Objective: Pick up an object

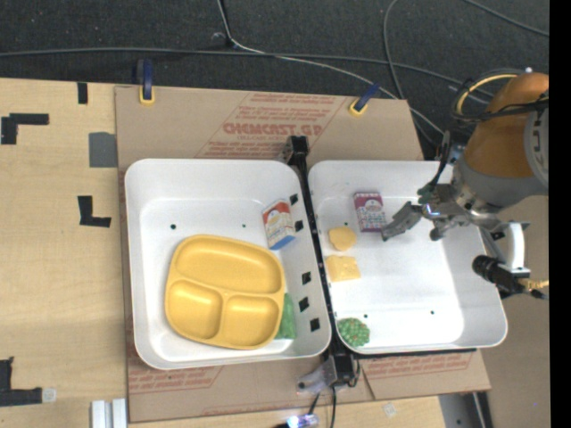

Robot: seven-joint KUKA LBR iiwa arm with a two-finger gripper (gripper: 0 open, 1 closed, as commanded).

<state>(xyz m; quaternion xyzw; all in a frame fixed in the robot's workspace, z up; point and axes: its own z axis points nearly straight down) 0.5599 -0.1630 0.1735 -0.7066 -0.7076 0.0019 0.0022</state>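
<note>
Filling most of the left bin (143,239), a yellow divided tray (223,291) lies beside a small carton (280,224) by the divider. Across in the right bin (473,328) sit a purple packet (368,209), two yellow pieces (343,253) and a green item (354,331) near its left wall; the middle floor lies bare. Just right of the packet, the gripper (417,224) hovers, fingers spread, grasping nothing.

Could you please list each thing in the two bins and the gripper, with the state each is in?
Yellow tray: flat, left bin.
Small carton: tilted against the divider.
Purple box: lying, right bin.
Yellow round piece: loose.
Yellow square piece: flat.
Green piece: loose.
Gripper: above right bin.
</note>
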